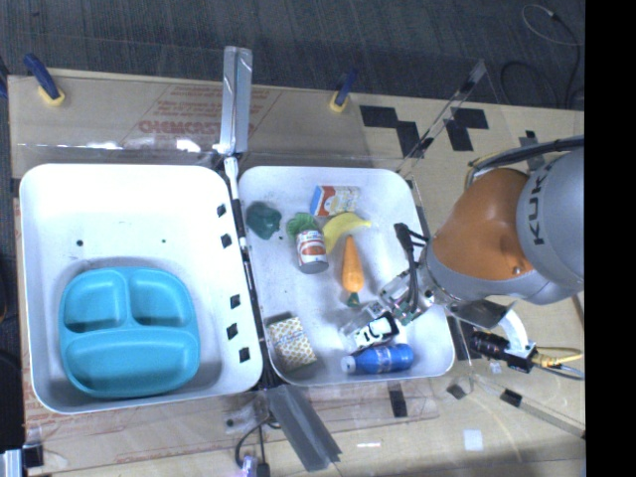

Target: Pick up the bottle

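Pincer (376, 323) just above blue bottle (383, 359).

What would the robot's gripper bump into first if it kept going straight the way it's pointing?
Probably the blue bottle. The gripper reaches in from the right and points down into the right bin, with the bottle lying just below it. Depth is hard to judge from above, so it might touch the bin floor beside it.

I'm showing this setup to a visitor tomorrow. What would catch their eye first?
Probably the big turquoise divided tray lying alone in the left bin. Next, the orange-banded arm reaching into the cluttered right bin, its pincer just above the blue bottle at the near edge, with a carrot and banana beyond.
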You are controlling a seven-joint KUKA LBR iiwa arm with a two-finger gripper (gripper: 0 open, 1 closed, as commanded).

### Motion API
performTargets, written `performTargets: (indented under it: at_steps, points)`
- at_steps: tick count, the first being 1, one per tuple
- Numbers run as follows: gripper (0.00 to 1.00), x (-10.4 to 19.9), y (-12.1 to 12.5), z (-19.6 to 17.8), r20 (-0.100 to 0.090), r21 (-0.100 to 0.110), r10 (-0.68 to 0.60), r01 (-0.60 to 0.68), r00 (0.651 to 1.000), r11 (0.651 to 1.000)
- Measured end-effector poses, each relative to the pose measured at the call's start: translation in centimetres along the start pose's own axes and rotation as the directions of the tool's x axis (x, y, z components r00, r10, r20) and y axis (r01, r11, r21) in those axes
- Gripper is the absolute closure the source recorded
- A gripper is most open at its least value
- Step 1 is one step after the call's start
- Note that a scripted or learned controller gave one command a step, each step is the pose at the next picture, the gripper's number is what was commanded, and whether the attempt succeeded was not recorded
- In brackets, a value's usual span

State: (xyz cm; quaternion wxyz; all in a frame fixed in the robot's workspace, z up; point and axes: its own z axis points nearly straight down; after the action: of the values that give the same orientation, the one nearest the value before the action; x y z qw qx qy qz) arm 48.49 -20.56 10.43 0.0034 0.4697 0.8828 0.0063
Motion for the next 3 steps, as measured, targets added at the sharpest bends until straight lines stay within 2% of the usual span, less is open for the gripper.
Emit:
performTargets:
  at_steps: [1, 2, 3]
  points:
    - [0.0, -4.9, 7.6, 1.4, 0.001, 0.015, 0.137, -0.137, 0.991, 0.991]
    - [0.0, -4.5, 7.1, -17.9, 0.0, 0.016, -0.027, 0.027, 1.0, 1.0]
    - [0.0, 3.0, 1.5, -5.4, -0.009, 0.016, -0.274, 0.274, 0.962, 0.962]
